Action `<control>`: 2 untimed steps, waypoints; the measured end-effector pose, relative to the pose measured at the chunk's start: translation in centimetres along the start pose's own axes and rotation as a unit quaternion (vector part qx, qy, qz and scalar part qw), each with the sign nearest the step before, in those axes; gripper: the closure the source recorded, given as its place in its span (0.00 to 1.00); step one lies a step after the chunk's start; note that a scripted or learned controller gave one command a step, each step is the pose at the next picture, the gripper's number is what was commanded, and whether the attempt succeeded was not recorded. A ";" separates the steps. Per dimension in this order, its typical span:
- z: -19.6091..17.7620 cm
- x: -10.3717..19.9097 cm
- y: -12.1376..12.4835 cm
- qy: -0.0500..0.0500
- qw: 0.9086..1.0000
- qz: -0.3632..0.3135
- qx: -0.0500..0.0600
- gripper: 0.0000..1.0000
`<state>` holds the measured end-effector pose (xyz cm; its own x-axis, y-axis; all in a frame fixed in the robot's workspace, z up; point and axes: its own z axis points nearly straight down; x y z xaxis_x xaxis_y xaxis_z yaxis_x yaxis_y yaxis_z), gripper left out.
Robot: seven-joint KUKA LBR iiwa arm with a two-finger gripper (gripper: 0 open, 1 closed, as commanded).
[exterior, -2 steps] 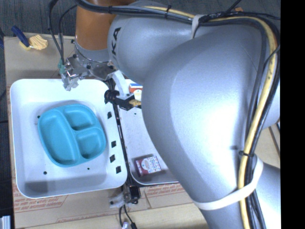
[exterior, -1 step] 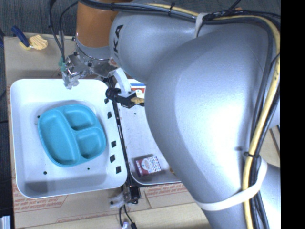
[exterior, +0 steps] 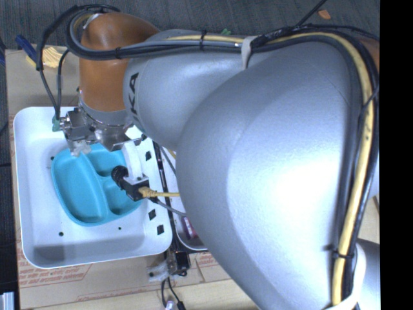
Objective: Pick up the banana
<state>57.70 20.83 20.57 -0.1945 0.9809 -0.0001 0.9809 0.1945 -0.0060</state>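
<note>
The grey arm with its orange band (exterior: 106,50) reaches over the left white bin (exterior: 39,237), and its bulk covers most of the right side of the view. The gripper (exterior: 82,146) hangs at the far edge of a blue two-compartment dish (exterior: 80,189) that lies in the left bin. The wrist body hides the fingertips. No banana can be made out; the arm covers the right bin almost entirely.
Black cables loop over the wrist and a black connector (exterior: 126,183) with a yellow wire hangs over the dish's right side. A sliver of the right bin (exterior: 187,237) peeks out under the arm. Cardboard borders the bins at the front.
</note>
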 end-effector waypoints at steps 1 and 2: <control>0.0 0.0 0.0 0.000 1.000 0.000 0.000 0.00; -8.7 -5.9 6.3 -0.001 0.999 -0.034 -0.003 0.00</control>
<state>65.05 16.27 29.27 -0.2616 0.9652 -0.0012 0.9652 0.2616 -0.0007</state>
